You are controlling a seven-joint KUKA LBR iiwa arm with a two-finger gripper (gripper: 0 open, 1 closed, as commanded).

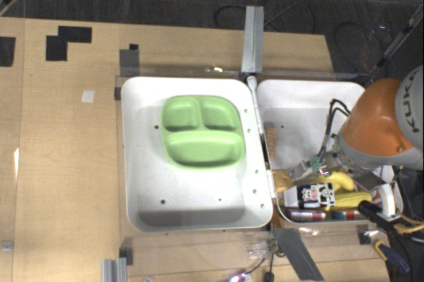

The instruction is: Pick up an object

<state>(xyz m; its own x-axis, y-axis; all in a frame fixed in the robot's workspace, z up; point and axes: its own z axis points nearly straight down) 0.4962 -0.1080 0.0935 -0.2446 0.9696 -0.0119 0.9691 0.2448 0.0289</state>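
Left bin (136,161): the shallow white bin well to my left holds a light green three-compartment plastic tray (202,130).
Right bin (298,102): the white bin I reach into; its far half lies beyond me.
Clutter: a small white box with black and red print (311,194) just left of me, a yellow banana-shaped toy (344,181) just right, markers (324,214) in front.
My gripper (317,168): low over this pile; whether it is wide or narrow I cannot tell.
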